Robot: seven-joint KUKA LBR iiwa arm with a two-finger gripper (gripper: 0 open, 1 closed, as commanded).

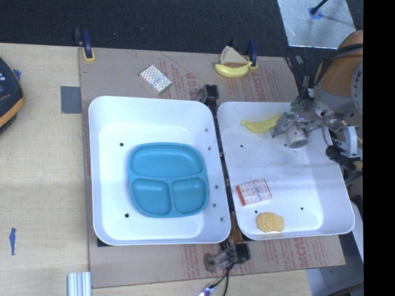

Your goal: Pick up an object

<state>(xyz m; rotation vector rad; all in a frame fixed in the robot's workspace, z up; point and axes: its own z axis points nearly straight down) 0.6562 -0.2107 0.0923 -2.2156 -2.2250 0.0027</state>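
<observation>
Yellow banana (pixel 260 125) lies at the back of the right bin (pixel 321 184), its right end just beside the hand (pixel 290 130), which sits low over the bin floor; can't tell if it's gripping anything. Same bin: red-and-white packet (pixel 253 192) near the front left, yellow cookie-like piece (pixel 270 222) just in front of it. Left bin (pixel 105 165) holds a blue divided tray (pixel 168 179); on the surface behind the bins, a second banana (pixel 231 70) and a small patterned packet (pixel 155 78).
</observation>
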